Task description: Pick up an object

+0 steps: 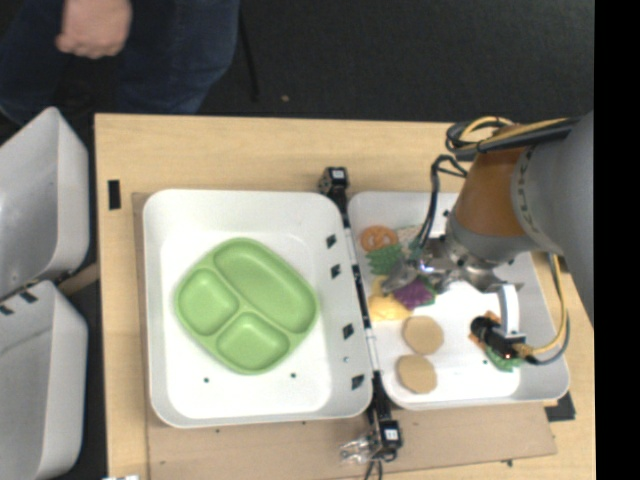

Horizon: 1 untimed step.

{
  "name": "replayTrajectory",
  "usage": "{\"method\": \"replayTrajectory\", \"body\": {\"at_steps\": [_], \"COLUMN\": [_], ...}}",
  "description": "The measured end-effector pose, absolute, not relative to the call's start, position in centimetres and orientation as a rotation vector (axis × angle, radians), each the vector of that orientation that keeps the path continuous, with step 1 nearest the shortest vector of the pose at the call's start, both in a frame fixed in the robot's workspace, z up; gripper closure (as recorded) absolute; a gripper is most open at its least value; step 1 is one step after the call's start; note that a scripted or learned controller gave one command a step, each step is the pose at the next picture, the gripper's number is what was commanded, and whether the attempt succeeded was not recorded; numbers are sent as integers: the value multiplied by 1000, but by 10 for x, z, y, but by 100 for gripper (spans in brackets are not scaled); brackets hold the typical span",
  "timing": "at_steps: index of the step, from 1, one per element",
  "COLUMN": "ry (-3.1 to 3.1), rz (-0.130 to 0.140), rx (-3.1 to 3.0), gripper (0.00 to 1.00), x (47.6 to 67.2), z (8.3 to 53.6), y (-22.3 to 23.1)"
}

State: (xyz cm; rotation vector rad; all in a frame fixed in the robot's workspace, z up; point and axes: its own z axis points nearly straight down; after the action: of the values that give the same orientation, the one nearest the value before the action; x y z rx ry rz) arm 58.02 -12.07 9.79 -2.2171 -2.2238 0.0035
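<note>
two white bins side by side on a pale wood surface (250, 148). left bin (165, 368) holds one green divided plate (247, 306) with three compartments, lying flat near the middle, nothing on it. right bin (465, 373) holds all the small loose things, mostly in its left half. orange round piece (376, 238) is near the bin's far-left corner, with a green leafy piece (385, 259) just in front of it. purple cluster (410, 294) sits right below the leafy piece, touching or almost touching a yellow piece (388, 308) on its left. two tan round discs are further toward the near edge: upper disc (423, 334) and lower disc (416, 373), close together but apart.

grey arm (560, 178) with its orange band (490, 196) comes in from the right over the right bin. its jaws are down low at the green leafy piece and the purple cluster, partly covering both. can't tell if the jaws are open or closed from this angle, and can't tell if anything is gripped; every pickable thing looks to be down in the right bin.

small black clips (333, 179) sit along the seam between the bins. a person's hand (95, 18) shows top left, off the surface, over dark trousers. two white blocky shapes (40, 203) stand at the left edge.
</note>
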Motion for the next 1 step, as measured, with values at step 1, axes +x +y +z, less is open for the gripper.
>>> {"method": "replayTrajectory", "body": {"at_steps": [1], "ry": [-2218], "rz": [1], "rx": [-2225], "gripper": [100], "x": [581], "z": [110], "y": [-124]}}
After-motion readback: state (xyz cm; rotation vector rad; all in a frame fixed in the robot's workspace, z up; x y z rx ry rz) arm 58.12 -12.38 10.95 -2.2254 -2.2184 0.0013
